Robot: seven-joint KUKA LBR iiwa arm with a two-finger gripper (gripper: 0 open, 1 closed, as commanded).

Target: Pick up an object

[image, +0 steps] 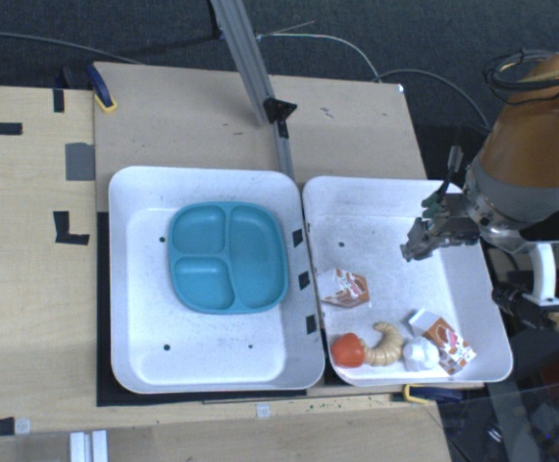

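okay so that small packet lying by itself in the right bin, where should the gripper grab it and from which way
Judging from above, grip the small packet across its narrow middle, coming straight down. It lies flat and apart from the pile along the bin's near edge, so the gripper likely has room on both sides.

No text, brand, number or sign can be read. The small carton point(447, 343) near the right bin's point(375, 200) front right corner and the wrapped packet point(346, 288) near its left wall carry red and white printing, too small and blurred to make out.
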